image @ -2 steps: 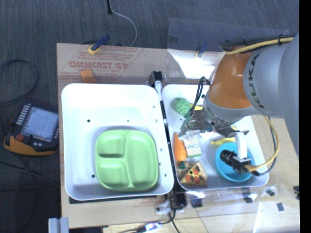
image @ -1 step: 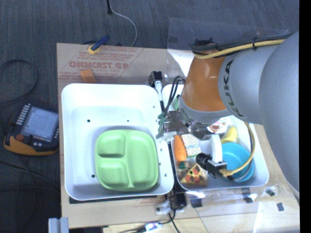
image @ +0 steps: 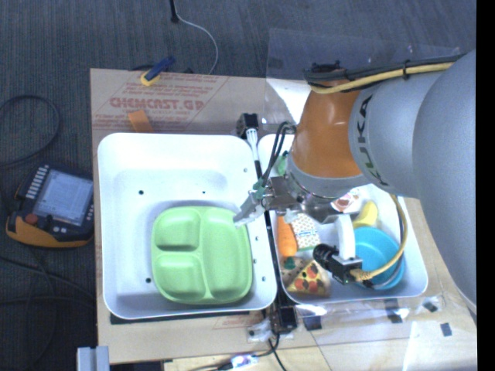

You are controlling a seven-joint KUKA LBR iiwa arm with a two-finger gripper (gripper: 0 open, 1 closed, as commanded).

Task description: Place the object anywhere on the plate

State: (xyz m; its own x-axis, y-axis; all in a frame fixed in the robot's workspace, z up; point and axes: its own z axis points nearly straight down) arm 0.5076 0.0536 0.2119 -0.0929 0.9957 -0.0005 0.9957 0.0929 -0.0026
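1. Claw (image: 259, 198) low over the wall between the two shallow white bins, at the end of the grey arm with orange band (image: 332, 141); clenched or released: cannot tell, hidden under the wrist.
2. Small pale grey tip at the claw's left, touching or just above the top right corner of the green divided plastic plate (image: 203, 257); part of the claw or a carried item, unclear.
3. Plate flat in the left white bin (image: 124, 176), just below and left of the claw.
4. Which item counts as the object: not decidable. Candidates all in the right white bin (image: 414, 280): orange toy carrot (image: 287, 239) just below-right of the claw, toy pizza slice (image: 306, 278) further down, blue bowl (image: 377, 255) and yellow banana (image: 368, 213) well to the right.
5. Step judged: transfer or reach near the bin divider.
6. To do well: if carrying, shift left past the plate rim to a compartment centre, lower close, then release. If not, go back right, centre over the carrot, grip across its narrow width.
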